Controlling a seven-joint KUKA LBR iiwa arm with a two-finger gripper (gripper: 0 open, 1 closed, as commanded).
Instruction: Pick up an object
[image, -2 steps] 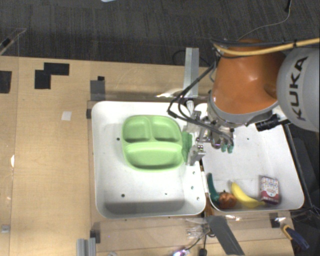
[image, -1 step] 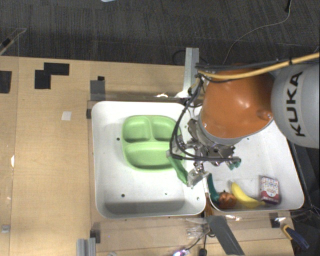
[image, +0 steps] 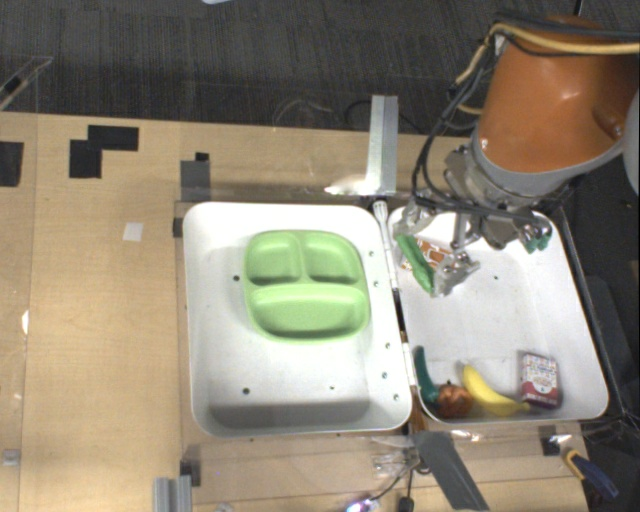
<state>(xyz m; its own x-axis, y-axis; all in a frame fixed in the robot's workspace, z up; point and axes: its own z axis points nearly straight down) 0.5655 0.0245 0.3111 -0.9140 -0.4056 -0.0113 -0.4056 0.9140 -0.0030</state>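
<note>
The two-finger metal gripper (image: 452, 268), fingers spread, hangs beside a green-edged packet (image: 417, 260) at the right white bin's (image: 520, 340) upper left.

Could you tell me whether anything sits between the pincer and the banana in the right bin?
Nothing visible does. The pincer hangs over the right bin's far left part, by a green packet. Bare white floor separates it from the banana at the near edge.

green tray (image: 304, 283), banana (image: 490, 394), hand (image: 452, 268) above
</note>
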